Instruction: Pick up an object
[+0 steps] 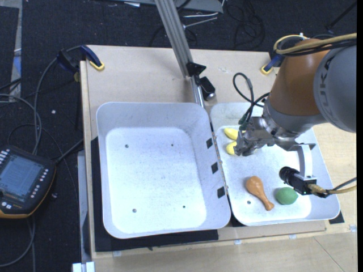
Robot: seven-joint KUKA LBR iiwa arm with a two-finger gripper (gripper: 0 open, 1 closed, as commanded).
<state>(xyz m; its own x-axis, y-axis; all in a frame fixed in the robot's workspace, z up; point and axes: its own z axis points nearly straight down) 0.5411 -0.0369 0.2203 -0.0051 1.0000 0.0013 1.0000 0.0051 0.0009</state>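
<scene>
In the right bin [317,211] a yellow object [230,139] lies at the left side, partly covered by my gripper [241,149], which hangs right over it. An orange drumstick-shaped toy [259,191] lies nearer the front of that bin. A green rounded object [286,195] rests to its right. I cannot see whether anything sits between the gripper's tips.
The left bin [153,169] lies beside the right one, their rims meeting at the middle. A slanted metal bar [177,33] rises behind the bins. A handheld control unit [20,180] lies off the bench at the far left.
</scene>
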